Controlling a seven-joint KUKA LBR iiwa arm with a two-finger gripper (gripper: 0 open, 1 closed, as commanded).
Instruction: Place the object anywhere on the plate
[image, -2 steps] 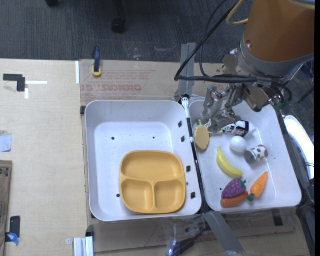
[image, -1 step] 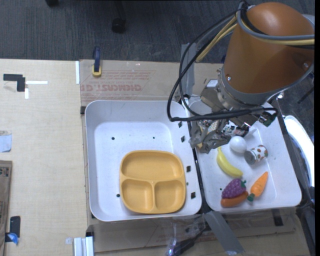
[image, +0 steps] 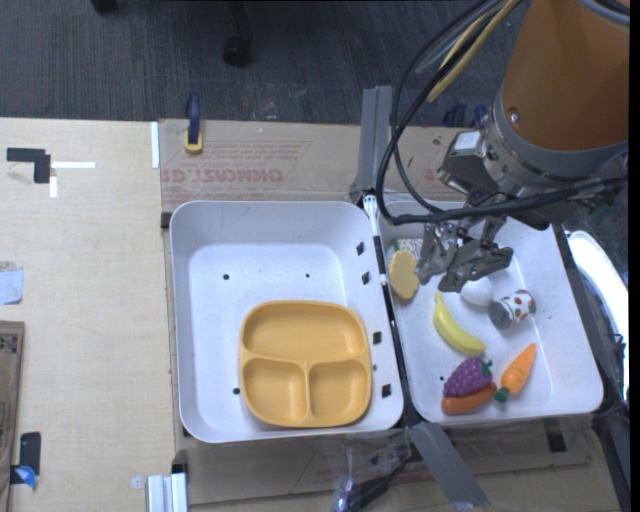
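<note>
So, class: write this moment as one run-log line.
arm: over right bin | hand: above white egg, nothing seen held | plate: in left bin, bare | banana, carrot, grapes: right bin

Open floor rings the plate (image: 303, 362) in the left bin (image: 190, 330), while banana (image: 457, 328), carrot (image: 518, 368) and grapes (image: 468, 377) crowd the right bin (image: 560, 400).

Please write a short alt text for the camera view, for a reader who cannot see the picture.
A robot gripper hangs over the right bin, above toy foods: a banana, a carrot, grapes and a small can. In the left bin lies a yellow divided plate with nothing on it.
</note>
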